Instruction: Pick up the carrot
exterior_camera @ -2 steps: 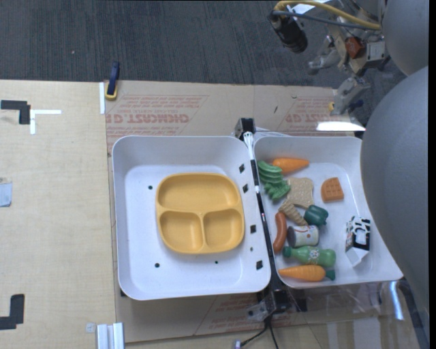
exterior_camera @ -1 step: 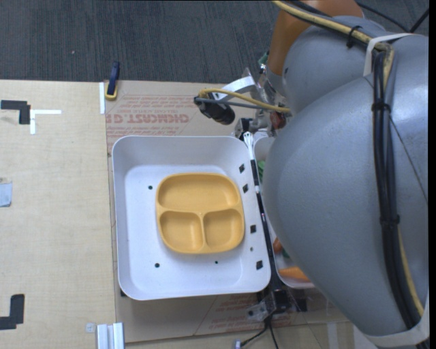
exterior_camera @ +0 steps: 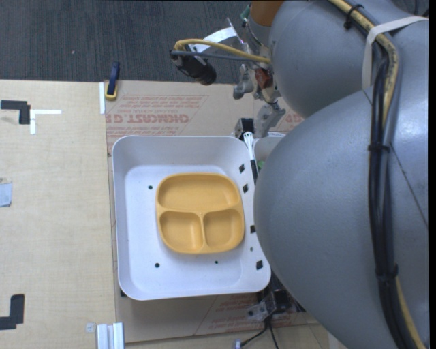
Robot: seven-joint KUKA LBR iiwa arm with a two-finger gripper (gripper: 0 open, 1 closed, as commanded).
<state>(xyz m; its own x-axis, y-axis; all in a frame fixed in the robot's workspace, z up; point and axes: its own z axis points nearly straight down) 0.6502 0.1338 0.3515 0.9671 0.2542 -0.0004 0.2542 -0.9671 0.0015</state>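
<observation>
My grey arm (exterior_camera: 340,204) fills the right side of the camera view and hides nearly all of the right bin. Its wrist end, with an orange band (exterior_camera: 266,10), reaches toward the far edge of the bench. The gripper (exterior_camera: 264,112) hangs there, just beyond the far right corner of the left bin (exterior_camera: 129,204), above the strip between the two bins. A small patch of the right bin's rim (exterior_camera: 272,140) shows below it. What lies under the arm is hidden.
A yellow three-compartment plate (exterior_camera: 201,211) lies in the middle of the left white bin. Cardboard (exterior_camera: 157,109) lies under the bins. A yellow cable and a black fitting (exterior_camera: 194,67) jut left from the wrist. A small blue-and-yellow tool (exterior_camera: 112,80) lies at the bench's far edge.
</observation>
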